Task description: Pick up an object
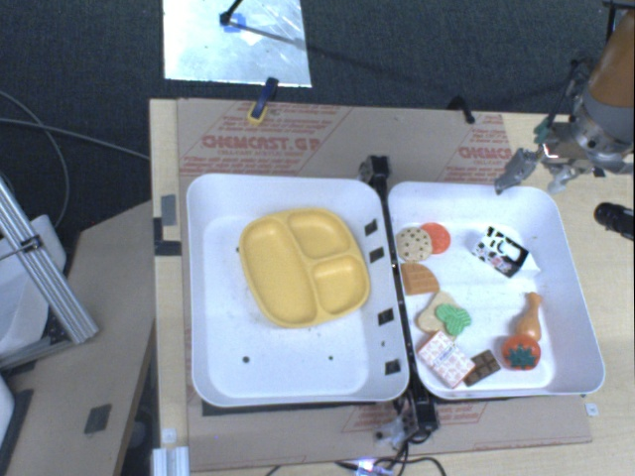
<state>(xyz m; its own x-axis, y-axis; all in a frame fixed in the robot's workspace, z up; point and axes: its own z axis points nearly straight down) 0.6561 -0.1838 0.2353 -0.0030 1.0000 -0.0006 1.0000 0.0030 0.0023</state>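
Objects for picking, small toy foods, lie clustered in the right bin (pixel 571 266): round cookie (pixel 413 243), black-and-white block (pixel 501 251), drumstick (pixel 531 314), waffle square (pixel 444 358). A yellow tray (pixel 303 266) fills the left bin (pixel 213 266), presumably the drop side. The hand (pixel 541 170) hovers released above the right bin's far rim, grasping nothing.

Even, soft overhead light, faint shadows inside the two white plastic bins (pixel 213 266), glare on the silvery foil sheet (pixel 236 26), slightly grainy.
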